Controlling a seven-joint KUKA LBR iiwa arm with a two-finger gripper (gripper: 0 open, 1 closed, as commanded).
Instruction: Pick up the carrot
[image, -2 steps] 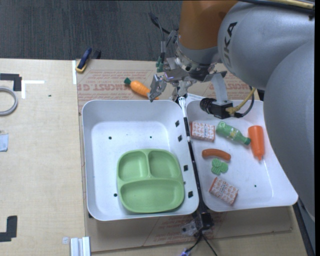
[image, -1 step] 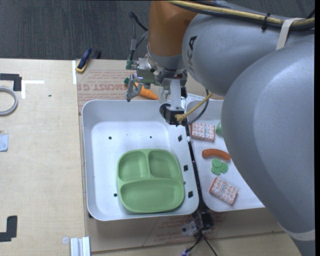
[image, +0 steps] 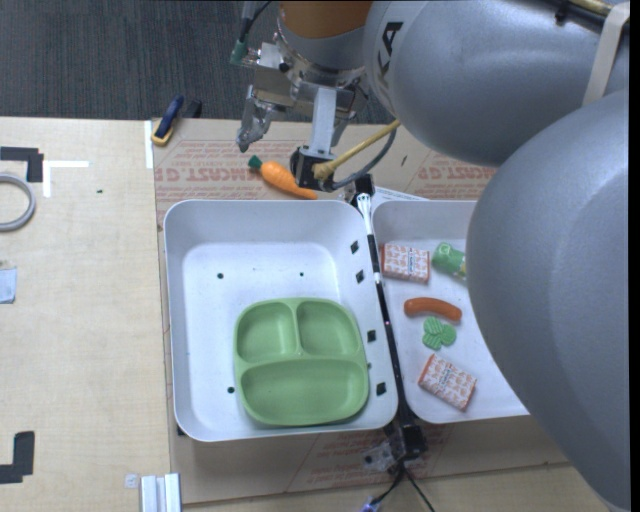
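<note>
The grey arm (image: 520, 200) is seen to occupy the right and upper right of the frame, with its orange band at the top centre. The table (image: 70, 330) is recorded across the left of the frame, partly covered by a printed cardboard sheet (image: 200, 165).

Two white bins stand side by side. The left bin (image: 190, 300), in the lower centre, holds a green divided plate (image: 300, 360). In the right bin (image: 395, 215), partly hidden by the arm, two small printed packets, a sausage-like piece and green items are noted.

The claw (image: 285, 135) is observed at the top centre, above the far rim of the left bin. Its fingers are seen apart, one at the left and one at the right, with nothing between them.

The carrot (image: 282, 178) is located on the cardboard outside both bins, just beyond the far rim of the left bin and just below the claw in the frame. It lies flat and at a slant, green top toward the upper left and tip toward the lower right.

The carrot is judged to be a toy: light, stiff, and probably smooth, hence liable to slip or roll. A hold across the thick orange middle, with the fingers closing square to its long axis, is recommended. The tapered tip and the small green top are judged poor places to grip.
</note>
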